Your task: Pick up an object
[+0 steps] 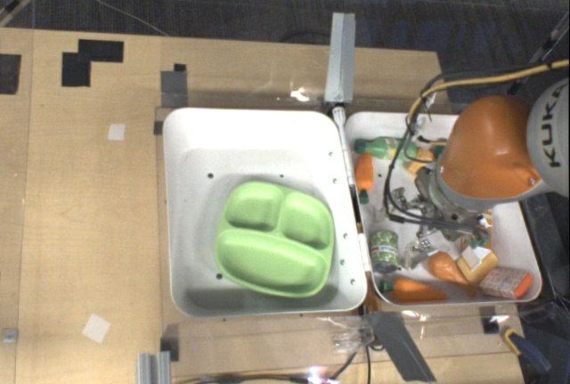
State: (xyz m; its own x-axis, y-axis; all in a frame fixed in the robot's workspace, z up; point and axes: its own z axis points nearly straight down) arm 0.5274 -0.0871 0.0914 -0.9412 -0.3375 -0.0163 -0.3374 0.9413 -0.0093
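The right bin (pixel 527 241) holds several small objects: an orange carrot-like piece (pixel 364 171) at its left wall, a green item (pixel 381 146) at the back, a small green can (pixel 385 246), an orange carrot (pixel 418 290) at the front, an orange and cream piece (pixel 454 267) and a pink packet (pixel 508 281). The arm's orange band (pixel 488 149) hangs over the bin's middle. My gripper (pixel 434 226) sits low beneath it among the objects, mostly hidden by the wrist and cables.
The left bin (pixel 191 159) holds a green divided plate (pixel 275 237) with three compartments. A grey metal post (pixel 339 57) stands behind the gap between the bins. Black and yellow cables (pixel 419 115) loop off the wrist over the right bin's back.
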